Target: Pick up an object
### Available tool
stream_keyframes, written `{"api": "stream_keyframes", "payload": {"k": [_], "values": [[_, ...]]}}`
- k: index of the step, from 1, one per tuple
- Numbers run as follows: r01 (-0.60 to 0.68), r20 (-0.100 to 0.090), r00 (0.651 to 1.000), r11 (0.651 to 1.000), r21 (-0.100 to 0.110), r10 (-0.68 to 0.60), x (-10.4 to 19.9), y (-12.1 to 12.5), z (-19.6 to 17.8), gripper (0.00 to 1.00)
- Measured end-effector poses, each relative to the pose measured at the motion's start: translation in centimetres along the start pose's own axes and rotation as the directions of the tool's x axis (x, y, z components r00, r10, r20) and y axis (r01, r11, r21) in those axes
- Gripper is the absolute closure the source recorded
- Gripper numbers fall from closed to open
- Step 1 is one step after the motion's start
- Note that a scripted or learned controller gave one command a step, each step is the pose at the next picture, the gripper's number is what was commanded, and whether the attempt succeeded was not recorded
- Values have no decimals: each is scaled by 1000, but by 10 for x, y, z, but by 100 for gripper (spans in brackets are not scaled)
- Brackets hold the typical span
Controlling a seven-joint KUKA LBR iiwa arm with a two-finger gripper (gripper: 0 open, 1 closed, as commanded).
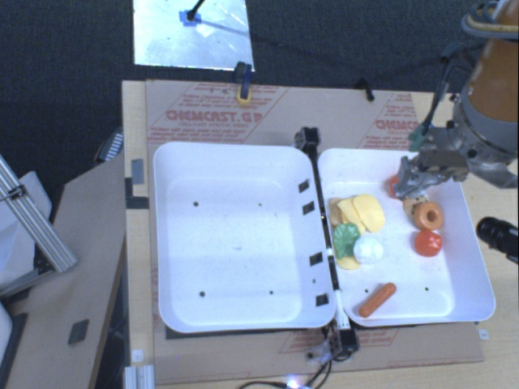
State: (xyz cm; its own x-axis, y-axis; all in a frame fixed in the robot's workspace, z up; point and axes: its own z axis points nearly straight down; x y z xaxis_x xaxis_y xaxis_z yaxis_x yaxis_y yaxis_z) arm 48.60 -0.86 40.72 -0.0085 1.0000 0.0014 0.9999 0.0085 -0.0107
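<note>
The right bin (462, 298) holds several toy foods. There are pale yellow pieces (362, 211), a green leafy piece (345, 237), a white ball (369, 250), an orange sausage (377, 299), a brown donut (426, 215) and a red tomato (428, 243). My gripper (412, 183) hangs low over the bin's far right part, just up and left of the donut. A small red thing (393, 187) shows at the gripper's left side, partly hidden by it. I cannot see whether anything sits between the fingers.
The left bin (235, 233) lies beside the right one, with a black clip strip (312, 209) along the shared rim. A yellow-and-blue clamp (242, 83) stands on the brown board behind the bins. A metal sheet (190, 23) lies farther back.
</note>
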Motion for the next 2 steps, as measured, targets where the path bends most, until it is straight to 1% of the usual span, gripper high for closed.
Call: {"api": "stream_keyframes", "payload": {"k": [1, 2], "values": [[3, -2, 1000, 1000, -22, -3, 65, 1, -85, 100], [-4, 0, 1000, 1000, -18, 4, 69, 0, -131, 100]]}}
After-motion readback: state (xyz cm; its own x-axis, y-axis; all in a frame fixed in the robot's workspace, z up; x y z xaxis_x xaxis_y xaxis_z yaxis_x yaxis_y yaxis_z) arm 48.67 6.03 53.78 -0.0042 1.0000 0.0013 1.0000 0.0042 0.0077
